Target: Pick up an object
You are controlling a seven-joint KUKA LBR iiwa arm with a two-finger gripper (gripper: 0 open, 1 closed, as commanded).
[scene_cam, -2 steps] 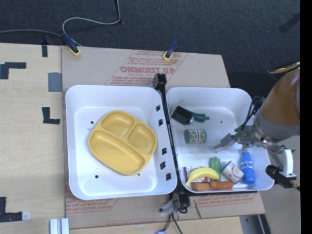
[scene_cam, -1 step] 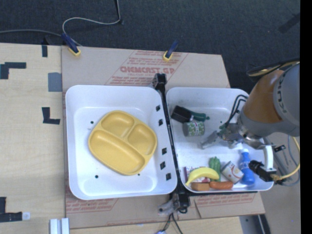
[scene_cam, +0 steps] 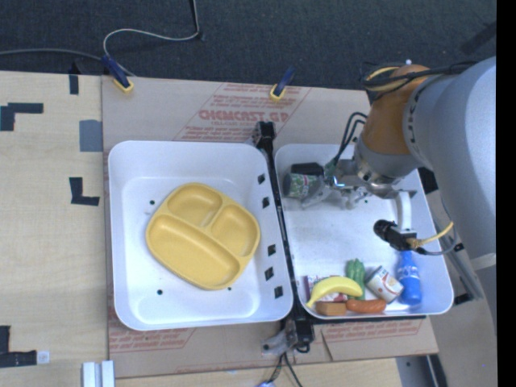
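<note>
Two shallow white bins sit side by side on a cardboard sheet [scene_cam: 201, 119] that covers the wooden surface [scene_cam: 44, 216]; dark carpet lies beyond the far edge, with a cable [scene_cam: 149, 35] trailing across it. Two blue-and-yellow clamps [scene_cam: 121, 77] pin the sheet's far edge. Arm comes in from the right, orange band [scene_cam: 387, 123] above the wrist, bent down over the far part of the right bin [scene_cam: 339, 224]. Tool [scene_cam: 326, 185] sits low near that bin's far-left corner, just beside a small green-labelled can [scene_cam: 300, 184]; can't tell whether it is released or clenched. Left bin [scene_cam: 133, 297]: one yellow divided plate [scene_cam: 203, 234]. Right bin's near edge: one banana [scene_cam: 334, 286], one green piece [scene_cam: 355, 269], one sausage [scene_cam: 355, 305], one small white-and-red container [scene_cam: 383, 284], one blue bottle [scene_cam: 409, 278].
</note>
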